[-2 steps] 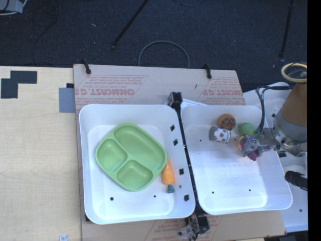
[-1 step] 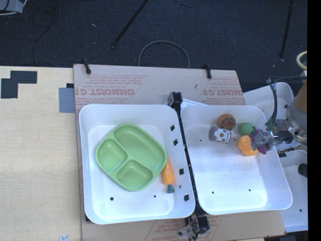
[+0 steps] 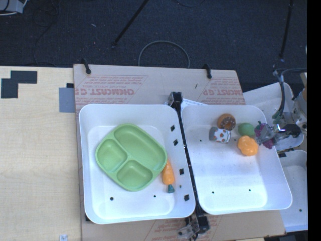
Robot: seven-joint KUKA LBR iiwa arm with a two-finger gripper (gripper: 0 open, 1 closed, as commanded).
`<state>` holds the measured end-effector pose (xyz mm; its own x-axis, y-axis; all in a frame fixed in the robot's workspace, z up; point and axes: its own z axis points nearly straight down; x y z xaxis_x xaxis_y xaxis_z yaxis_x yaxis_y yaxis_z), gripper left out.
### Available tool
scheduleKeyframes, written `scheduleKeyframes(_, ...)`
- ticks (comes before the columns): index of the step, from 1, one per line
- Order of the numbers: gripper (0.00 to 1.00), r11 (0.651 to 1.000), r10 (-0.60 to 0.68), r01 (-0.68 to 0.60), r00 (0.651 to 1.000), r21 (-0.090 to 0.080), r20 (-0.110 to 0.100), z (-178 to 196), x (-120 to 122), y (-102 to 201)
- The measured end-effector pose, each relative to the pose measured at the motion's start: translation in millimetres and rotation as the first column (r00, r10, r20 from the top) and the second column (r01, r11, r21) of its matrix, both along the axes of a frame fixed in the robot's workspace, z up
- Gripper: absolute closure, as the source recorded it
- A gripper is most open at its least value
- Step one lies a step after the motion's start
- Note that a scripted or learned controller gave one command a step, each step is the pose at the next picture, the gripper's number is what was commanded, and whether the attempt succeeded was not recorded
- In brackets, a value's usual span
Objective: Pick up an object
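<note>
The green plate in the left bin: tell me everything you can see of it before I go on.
The green plate is a light green divided dish, plastic by its look, with rounded corners and three hollows: one long along its upper right side and two smaller ones below. It lies flat and right side up, turned at a slant, on the floor of the left bin. Its hollows hold nothing. An orange carrot toy lies by its lower right edge, touching or nearly so.

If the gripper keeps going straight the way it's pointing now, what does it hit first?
Probably the purple toy at the right bin's right edge, just ahead of the gripper, which points left. Beyond it lie the green ball and the orange toy. Height is unclear from above, so it might pass over them.
</note>
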<state>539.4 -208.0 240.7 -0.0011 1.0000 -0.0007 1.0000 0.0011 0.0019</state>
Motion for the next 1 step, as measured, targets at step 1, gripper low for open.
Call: scheduleKeyframes(1, 1.0, 1.0, 0.002, -0.002, 1.0, 0.003, -0.005, -8.5, 2.0, 44.5)
